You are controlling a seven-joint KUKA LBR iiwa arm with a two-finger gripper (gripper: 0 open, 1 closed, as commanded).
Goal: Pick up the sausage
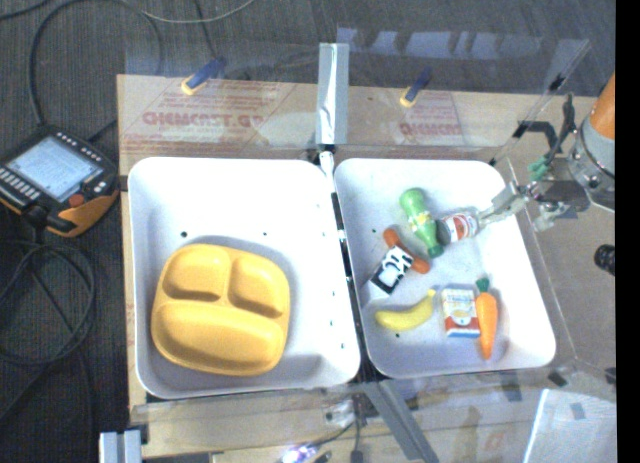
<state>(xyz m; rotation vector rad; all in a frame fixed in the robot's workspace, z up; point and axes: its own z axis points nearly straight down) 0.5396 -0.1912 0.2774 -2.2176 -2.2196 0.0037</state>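
White plastic makes up both shallow bins on my desk point(135, 126). My left bin point(150, 191) holds one yellow sectioned tray point(222, 308), lying low and toward the near side. My right bin point(520, 341) is crowded: the sausage point(406, 251), a small red-orange piece, lies near the bin's middle-left, touching a black-and-white packet point(391, 271) that partly covers it, with a green bottle-shaped toy point(421, 220) just beside it on the far side. A small red-capped bottle point(459, 226) lies against the green toy's right. Toward the near edge sit a banana point(405, 315), a small juice carton point(458, 312) and a carrot point(487, 323), the carton and carrot touching. My pincer point(503, 206) reaches over the right bin's far right corner, its tip just beside the red-capped bottle and well apart from the sausage; whether it is apart or together I cannot tell. Outside the bins, a handheld control pendant point(55, 179) rests on the floor to the left, among black cables point(40, 281).
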